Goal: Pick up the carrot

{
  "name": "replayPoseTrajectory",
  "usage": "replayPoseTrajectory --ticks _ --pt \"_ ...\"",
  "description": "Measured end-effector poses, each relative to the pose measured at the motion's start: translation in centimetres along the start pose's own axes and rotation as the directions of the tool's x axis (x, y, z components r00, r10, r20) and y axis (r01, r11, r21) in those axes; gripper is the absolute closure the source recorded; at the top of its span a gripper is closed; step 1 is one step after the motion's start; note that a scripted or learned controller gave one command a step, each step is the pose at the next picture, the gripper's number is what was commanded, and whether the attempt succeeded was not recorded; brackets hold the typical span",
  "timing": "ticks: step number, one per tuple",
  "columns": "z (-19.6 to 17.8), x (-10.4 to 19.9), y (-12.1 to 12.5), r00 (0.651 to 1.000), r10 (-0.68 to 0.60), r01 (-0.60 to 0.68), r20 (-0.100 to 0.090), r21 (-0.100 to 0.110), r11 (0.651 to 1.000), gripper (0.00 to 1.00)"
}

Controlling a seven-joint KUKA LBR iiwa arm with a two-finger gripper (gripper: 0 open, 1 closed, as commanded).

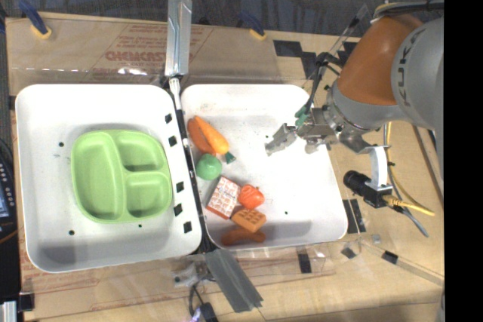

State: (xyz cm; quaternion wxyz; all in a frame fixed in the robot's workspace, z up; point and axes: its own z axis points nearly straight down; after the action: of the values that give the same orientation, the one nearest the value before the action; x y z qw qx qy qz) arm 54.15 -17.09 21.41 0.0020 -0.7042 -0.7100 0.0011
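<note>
Gripper (pixel 278 143) over right bin (pixel 302 185), nothing held (finger spread, can't tell); carrot (pixel 207 136) well left of it near the bin's left wall

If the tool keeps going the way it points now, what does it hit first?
Probably the carrot: the tool points left across bare bin floor toward it. Height is unclear from above, so it might pass over.

The carrot (pixel 207 135) is orange with a green end. The divided plate (pixel 121 175) is light green. Both bins (pixel 45 237) are white. The ball (pixel 209 166) is green, the tomato (pixel 251 197) orange-red, and the waffle (pixel 249 219) brown-orange.
</note>
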Motion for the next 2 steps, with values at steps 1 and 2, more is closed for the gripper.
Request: replayPoseTrajectory --ticks 1,2 --pt "0.9 -3.9 -2.1 0.982 0.190 -0.190 -0.001 0.001 0.982 0.00" --pt "3.1 -0.9 3.0 0.984 0.177 -0.177 0.001 0.000 0.984 0.00"
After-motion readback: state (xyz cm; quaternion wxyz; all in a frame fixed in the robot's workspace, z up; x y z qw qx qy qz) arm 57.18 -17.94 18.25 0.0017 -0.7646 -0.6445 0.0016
